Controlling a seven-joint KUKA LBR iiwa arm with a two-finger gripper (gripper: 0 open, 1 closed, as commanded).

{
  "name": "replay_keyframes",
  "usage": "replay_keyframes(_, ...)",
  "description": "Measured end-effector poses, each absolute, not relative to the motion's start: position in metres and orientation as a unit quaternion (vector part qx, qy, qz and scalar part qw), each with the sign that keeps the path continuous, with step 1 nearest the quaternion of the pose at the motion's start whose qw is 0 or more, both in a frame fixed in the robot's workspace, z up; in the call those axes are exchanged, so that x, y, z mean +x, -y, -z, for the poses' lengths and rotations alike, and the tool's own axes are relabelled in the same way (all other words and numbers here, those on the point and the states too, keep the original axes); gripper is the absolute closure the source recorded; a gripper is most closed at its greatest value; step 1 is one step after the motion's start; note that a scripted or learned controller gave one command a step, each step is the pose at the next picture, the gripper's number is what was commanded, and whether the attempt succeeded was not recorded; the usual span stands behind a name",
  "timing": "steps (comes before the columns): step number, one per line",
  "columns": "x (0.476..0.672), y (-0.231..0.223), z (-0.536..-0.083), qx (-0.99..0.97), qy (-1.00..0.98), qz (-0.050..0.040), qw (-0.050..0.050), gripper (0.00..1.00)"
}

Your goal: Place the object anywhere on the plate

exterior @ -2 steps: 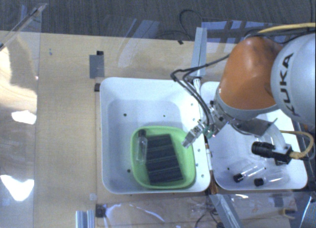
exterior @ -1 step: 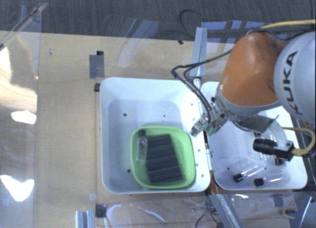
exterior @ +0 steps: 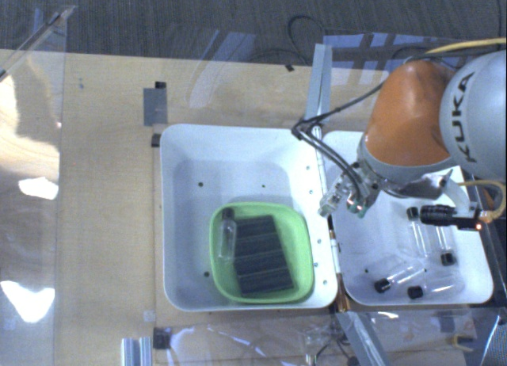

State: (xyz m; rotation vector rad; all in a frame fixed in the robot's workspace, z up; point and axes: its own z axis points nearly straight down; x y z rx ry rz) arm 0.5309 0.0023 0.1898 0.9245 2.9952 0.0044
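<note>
A green plate [exterior: 299,238] lies in the left white bin [exterior: 190,190], toward its front. On the plate rests a dark ribbed block [exterior: 261,255], and a clear vial [exterior: 227,236] lies along the block's left side, inside the plate's rim. My gripper [exterior: 344,198] hangs over the divider between the two bins, just right of the plate's far right corner and above it. The orange band and grey wrist hide most of the gripper from above.
The right bin [exterior: 372,234] holds several clear vials with black caps [exterior: 396,277], mostly at its front and right side. A black cable [exterior: 317,142] loops from the arm over the divider. A metal post [exterior: 318,79] stands behind the bins.
</note>
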Motion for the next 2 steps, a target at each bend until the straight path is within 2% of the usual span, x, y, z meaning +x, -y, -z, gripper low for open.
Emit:
replay_keyframes(1,0.579,0.053,-0.234,0.233,-0.973,-0.0012,0.006,1.0)
replay_keyframes(2,0.564,-0.023,-0.187,0.078,-0.997,-0.0015,0.005,1.0)
